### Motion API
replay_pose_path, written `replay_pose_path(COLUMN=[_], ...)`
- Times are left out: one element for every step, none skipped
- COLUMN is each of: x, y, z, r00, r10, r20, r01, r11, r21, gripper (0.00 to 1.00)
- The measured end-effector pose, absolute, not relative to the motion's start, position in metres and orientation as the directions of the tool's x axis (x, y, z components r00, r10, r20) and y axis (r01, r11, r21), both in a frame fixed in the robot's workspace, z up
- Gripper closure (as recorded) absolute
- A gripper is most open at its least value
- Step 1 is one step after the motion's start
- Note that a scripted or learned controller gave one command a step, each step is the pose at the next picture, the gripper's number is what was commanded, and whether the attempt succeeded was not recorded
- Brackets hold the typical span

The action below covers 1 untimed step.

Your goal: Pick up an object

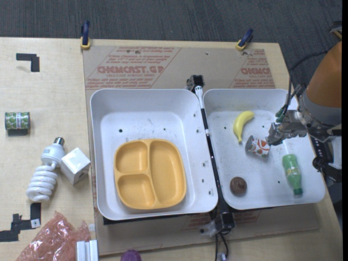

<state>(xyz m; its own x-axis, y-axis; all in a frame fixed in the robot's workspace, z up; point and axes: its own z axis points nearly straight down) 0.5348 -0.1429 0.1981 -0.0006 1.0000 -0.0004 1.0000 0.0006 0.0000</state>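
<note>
The right bin (228, 105) holds a yellow banana (242, 124), a small red-and-white can (258, 146) lying on its side, a green bottle (292, 173) and a brown round object (238, 185). My gripper (275, 133) hangs over the right bin, just right of and above the can, between the banana and the bottle. Its dark fingers (273, 136) point toward the can's right end. Nothing is visibly held between them.
The left bin (103, 110) holds a yellow divided plate (149, 174). On the bench to the left lie a white spiral light bulb (44, 173), a white cube (75, 165), a green can (17, 121) and a pink mesh bag (51, 238).
</note>
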Motion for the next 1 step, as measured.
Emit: replay_pose_path(x=[0.5349], y=[-0.1368], z=[0.0924], r00=[0.002], r10=[1.000], r20=[0.000], r01=[1.000], r11=[-0.002], r21=[0.000], gripper=[0.00])
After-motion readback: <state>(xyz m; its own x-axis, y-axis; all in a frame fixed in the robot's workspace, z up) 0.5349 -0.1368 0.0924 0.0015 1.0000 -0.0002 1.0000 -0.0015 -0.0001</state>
